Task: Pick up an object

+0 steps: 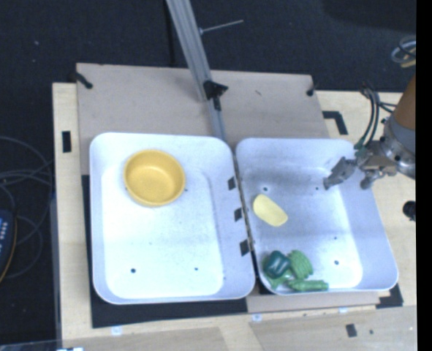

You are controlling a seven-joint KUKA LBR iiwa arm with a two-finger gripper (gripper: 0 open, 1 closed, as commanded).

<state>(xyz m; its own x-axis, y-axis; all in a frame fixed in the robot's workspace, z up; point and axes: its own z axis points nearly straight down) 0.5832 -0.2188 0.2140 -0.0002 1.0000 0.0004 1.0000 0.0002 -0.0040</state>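
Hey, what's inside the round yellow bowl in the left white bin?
The round yellow bowl shows only its own yellow inside; the left white bin floor beneath it is covered.

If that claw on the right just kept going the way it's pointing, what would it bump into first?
Probably the right bin's bare white floor. The gripper points down and leftward; the pale yellow piece lies further along that line, though depth is hard to judge.

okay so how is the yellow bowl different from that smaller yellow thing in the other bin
The yellow bowl is round, hollow and open upward; the small yellow piece is a solid, elongated lump lying at a slant. The bowl is clearly larger. The bowl sits in the left bin, toward its far end; the piece lies in the right bin, near the divider. The bowl's yellow is deeper, the piece's paler. Both are yellow and lie apart from other items.
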